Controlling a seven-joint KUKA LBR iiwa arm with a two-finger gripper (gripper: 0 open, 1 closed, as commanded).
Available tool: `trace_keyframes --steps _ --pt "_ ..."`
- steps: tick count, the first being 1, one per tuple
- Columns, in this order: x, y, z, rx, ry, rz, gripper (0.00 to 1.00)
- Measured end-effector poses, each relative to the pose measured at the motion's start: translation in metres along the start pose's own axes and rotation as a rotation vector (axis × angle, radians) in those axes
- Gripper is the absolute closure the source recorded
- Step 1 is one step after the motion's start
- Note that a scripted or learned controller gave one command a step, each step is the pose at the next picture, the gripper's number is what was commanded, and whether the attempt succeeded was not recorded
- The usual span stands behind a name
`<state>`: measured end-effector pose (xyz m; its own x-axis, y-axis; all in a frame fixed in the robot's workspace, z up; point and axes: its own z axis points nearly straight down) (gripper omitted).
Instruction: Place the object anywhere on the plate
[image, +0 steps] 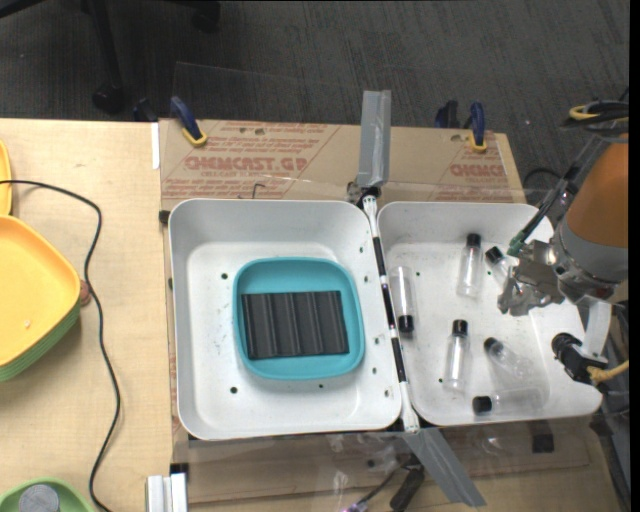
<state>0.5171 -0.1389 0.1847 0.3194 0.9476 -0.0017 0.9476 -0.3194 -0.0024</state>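
1. Gripper (517, 292) first: we cannot tell from this slant whether it is spread or clenched, and we see nothing caught in it.
2. We find it over the right bin (432, 240), near that bin's far right side, with the grey arm (590, 255) and its orange band behind it.
3. We count five clear vials with black caps lying loose on the floor of the right bin.
4. One vial (468, 268) lies just left of the gripper, apart from it.
5. Another, the long vial (399, 290), lies along the wall shared by the two bins.
6. We see the middle vial (455, 355), a short vial (506, 360) and the near vial (512, 400) toward the front.
7. We find the teal plate (300, 269) in the middle of the left bin (195, 300), with a dark ribbed surface and no vial on it.
8. Yellow dishes (30, 290) sit on the bench, well apart to the left.
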Motion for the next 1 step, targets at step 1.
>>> trace_keyframes --steps 1 --pt "0.0000 0.0000 0.0000 0.000 0.000 0.000 0.00"
